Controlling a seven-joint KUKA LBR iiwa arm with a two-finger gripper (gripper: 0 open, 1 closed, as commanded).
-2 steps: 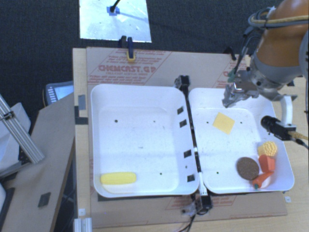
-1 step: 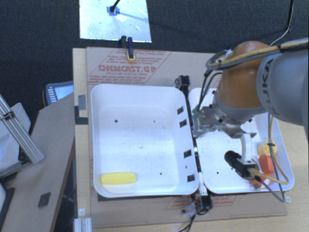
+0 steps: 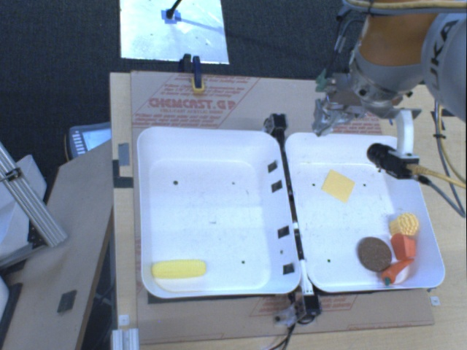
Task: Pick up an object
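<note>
Honestly the tool (image 3: 326, 122) hangs over the right bin's (image 3: 438, 261) far rim, can't tell its state, probably staging above the yellow square (image 3: 338, 185) lying flat, well apart from the corner clutter.

I see two smooth, glossy white plastic bins (image 3: 219, 141), matt brown cardboard (image 3: 219, 97) beneath them, and a dull, brushed metal sheet (image 3: 146, 20) in the upper left.

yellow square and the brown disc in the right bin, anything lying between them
Nothing: in the camera view, bare white bin floor runs from the yellow square down to the brown disc.
</note>
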